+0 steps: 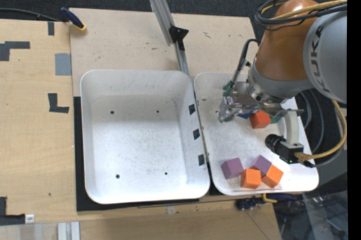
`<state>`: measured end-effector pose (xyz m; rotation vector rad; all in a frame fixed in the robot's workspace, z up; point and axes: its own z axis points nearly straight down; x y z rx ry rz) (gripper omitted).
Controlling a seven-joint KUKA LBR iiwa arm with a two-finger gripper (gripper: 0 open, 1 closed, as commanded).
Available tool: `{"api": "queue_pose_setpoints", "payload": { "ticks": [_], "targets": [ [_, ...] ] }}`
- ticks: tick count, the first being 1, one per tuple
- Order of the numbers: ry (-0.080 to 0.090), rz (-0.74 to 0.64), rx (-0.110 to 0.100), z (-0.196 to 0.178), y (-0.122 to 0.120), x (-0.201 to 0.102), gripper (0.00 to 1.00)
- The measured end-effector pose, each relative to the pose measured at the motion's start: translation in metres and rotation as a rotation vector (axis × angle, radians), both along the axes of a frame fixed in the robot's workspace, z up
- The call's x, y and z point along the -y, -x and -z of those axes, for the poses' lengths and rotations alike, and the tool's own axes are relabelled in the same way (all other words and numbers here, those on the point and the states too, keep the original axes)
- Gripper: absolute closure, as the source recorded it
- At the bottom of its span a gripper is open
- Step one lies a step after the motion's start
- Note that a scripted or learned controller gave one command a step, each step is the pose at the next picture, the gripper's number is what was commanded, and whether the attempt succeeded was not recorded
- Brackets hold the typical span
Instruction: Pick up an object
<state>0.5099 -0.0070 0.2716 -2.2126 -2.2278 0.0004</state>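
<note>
Left bin [135, 137]: nothing graspable is seen inside, so no help is offered there if the arm drifts that way.
Divider between bins [194, 120]: the two rims meet just left of the gripper; a low sideways sweep could be caught on it.
Gripper [227, 112]: it is poised low over the right bin [214, 87], near its left wall. Whether its tips are spread or closed cannot be told from this angle, and nothing is seen held.
Orange block by the wrist [260, 119]: it lies just right of the gripper, partly tucked under the arm. A descent from here could be judged likely to land beside it, or to nudge it further under.
Block cluster [252, 171]: two purple and two orange blocks are packed touching at the bin's near edge. If this is targeted, two could be pinched together or one squeezed out sideways.
Cable and fitting [282, 146]: these hang close above the cluster, and snagging is a risk.
</note>
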Motion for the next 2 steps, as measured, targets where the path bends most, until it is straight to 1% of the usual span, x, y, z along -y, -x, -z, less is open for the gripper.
{"api": "queue_pose_setpoints", "payload": {
  "ticks": [1, 2],
  "targets": [
    [0.000, 0.000, -0.003, 0.023, -0.009, -0.054, 1.00],
    [0.000, -0.001, -0.001, 0.023, -0.012, -0.108, 1.00]
  ]
}}
